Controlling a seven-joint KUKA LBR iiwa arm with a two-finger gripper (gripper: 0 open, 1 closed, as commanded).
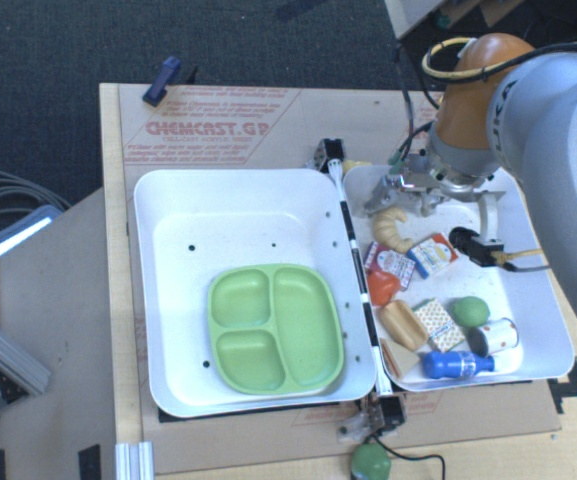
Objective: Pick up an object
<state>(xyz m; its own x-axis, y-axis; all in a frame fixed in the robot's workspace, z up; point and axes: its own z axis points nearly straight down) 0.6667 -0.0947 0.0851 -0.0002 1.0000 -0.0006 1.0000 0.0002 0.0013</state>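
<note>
My gripper (396,196) is low over the far left corner of the right bin (553,343), under the orange-banded wrist. Just below it lies a pale croissant (393,231). Further toward the front are a red and white packet (389,265), a blue and red packet (434,254), a red piece (381,289), a tan bread roll (404,324), a cracker pack (438,325), a green lime (471,311), a blue bottle (456,365) and a white and black item (495,337). I see nothing held in the gripper.
The left bin (168,208) holds a green divided plate (275,326). A raised rim (353,258) separates the two bins. A blue object (161,80) lies on the bench's far left corner, outside the bins. The arm covers the right bin's far right side.
</note>
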